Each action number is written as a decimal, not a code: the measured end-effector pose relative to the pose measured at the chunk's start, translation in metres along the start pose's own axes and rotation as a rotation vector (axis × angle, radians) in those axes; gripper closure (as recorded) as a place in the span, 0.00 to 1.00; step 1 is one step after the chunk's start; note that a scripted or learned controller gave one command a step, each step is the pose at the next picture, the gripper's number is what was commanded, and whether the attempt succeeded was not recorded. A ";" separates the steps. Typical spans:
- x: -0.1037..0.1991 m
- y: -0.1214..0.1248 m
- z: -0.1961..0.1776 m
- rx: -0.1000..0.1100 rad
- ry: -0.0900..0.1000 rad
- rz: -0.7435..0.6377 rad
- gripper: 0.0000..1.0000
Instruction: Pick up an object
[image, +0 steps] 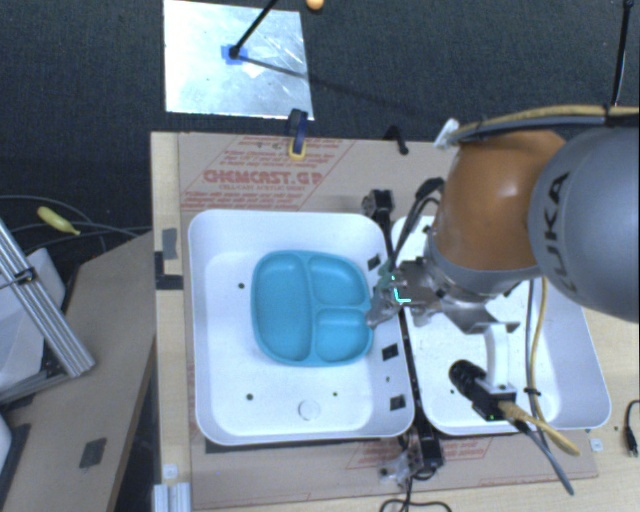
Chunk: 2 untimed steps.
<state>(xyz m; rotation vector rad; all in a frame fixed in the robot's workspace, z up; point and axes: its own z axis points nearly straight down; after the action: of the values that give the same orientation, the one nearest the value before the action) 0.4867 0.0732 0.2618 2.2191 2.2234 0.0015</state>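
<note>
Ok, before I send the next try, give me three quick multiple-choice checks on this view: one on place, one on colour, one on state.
1. Where does the divided plate lie?
A. left bin
B. right bin
C. on the cardboard outside the bins

2. What colour is the plate?
A. red
B. light blue
C. green

3. How does the plate lie?
A. on its edge against a wall
B. upside down
C. flat, compartments up

Key: 1 A, it rests on the floor of the left bin, with the gripper at its right rim. 2 B, it is light blue all over. 3 C, its three compartments face the camera.

Blue divided plate (310, 306), 3 compartments, flat, centre of left bin (220, 400)
</note>
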 end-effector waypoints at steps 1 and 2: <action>0.000 0.001 -0.011 -0.002 0.001 -0.003 1.00; 0.000 0.001 -0.010 -0.002 0.001 -0.002 0.00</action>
<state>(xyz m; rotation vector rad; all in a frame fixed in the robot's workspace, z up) 0.4875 0.0734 0.2723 2.2165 2.2250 0.0045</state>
